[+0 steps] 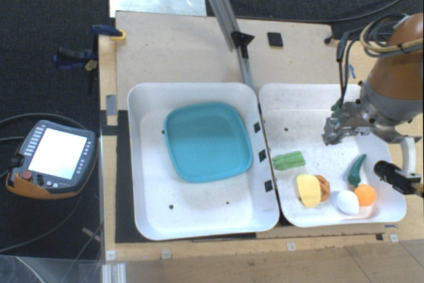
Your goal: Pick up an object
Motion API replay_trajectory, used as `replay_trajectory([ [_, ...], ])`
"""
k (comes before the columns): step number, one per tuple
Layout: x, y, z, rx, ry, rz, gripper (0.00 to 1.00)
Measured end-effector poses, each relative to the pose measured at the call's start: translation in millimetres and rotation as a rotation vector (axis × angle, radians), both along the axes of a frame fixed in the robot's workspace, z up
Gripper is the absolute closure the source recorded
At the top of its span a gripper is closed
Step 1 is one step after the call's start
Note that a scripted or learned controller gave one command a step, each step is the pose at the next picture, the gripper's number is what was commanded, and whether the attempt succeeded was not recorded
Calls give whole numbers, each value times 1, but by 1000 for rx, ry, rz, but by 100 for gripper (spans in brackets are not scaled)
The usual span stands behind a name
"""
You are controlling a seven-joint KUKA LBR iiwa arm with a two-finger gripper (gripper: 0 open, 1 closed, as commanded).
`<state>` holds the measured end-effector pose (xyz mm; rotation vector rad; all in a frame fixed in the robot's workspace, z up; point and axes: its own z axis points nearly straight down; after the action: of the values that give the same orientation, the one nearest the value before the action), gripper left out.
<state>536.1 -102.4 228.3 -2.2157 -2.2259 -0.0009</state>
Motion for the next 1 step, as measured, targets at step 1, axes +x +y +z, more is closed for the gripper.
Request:
replay_trajectory([
  [1, -8, 48, -9, 0, 0, -1, 100],
])
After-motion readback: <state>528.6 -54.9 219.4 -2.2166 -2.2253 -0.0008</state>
